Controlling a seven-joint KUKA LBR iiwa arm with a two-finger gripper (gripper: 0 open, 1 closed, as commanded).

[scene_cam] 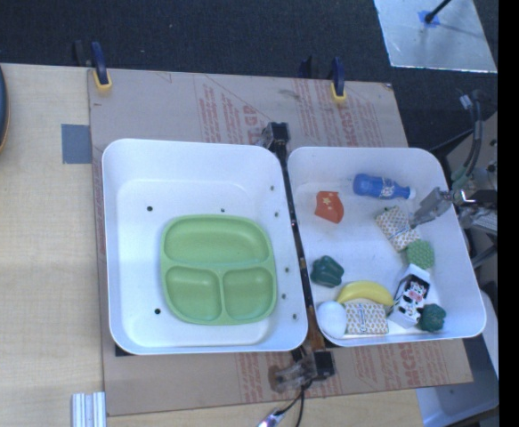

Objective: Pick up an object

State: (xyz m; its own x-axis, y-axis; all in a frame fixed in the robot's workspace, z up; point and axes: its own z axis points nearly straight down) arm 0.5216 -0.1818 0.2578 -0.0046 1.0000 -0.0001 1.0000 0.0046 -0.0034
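Left bin [121, 238] holds a divided tray [216, 268]. Right bin [455, 265] holds the clutter: bottle [381, 187] at the back, pepper [328, 271] near the divider, banana [366, 292] in front, carton [410, 297] right of the banana. End effector [433, 207] over the right bin's right side.

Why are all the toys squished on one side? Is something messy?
Nothing looks spilled or broken. The toys, such as the banana, the blue bottle and the red block, simply lie loose in the right bin. The green divided tray sits slightly tilted in the left bin.
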